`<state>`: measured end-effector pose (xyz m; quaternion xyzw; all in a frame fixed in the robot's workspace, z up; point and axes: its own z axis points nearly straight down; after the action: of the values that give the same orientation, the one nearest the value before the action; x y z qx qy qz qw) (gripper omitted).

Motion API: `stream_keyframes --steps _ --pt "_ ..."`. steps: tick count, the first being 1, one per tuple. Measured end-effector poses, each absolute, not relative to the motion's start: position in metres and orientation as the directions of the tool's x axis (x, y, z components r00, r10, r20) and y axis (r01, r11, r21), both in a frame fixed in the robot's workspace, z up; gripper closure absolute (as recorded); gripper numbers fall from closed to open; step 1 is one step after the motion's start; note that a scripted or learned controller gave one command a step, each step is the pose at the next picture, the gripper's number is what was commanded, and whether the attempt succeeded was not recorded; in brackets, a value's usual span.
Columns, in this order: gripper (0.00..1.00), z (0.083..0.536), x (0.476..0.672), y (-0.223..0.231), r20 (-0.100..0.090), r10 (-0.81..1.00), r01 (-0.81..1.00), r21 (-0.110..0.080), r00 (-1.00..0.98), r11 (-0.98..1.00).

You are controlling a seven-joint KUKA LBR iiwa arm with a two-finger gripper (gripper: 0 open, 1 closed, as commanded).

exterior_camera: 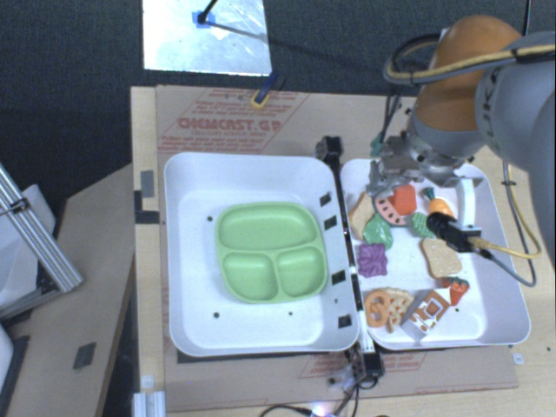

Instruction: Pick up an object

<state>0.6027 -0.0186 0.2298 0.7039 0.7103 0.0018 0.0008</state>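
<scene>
Just below the hand (388, 183) lies the watermelon slice (397, 203).

Grey arm (512, 102) with a rounded orange band (465, 55), looped by black and yellow cables (408, 59)

- Flat brown cardboard sheet (228, 122) lying under the two shallow white bins: red printed brand line in capitals, seen upside down, reading about "CHEMCAST G P"; the last letters are uncertain.
- Same sheet, just beside the brand line: several rows of smaller red print, too fine to read.
- Same sheet, front edge below the bins (326, 367): a strip of further red print, blurred and partly covered, not legible.
- No numbers, labels or signs can be made out on anything else.
</scene>
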Motion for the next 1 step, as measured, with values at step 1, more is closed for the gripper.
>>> stream_keyframes --steps 1 --pt "1.00 0.2344 0.6012 0.0057 0.001 1.000 1.000 0.003 -0.007 0.007"
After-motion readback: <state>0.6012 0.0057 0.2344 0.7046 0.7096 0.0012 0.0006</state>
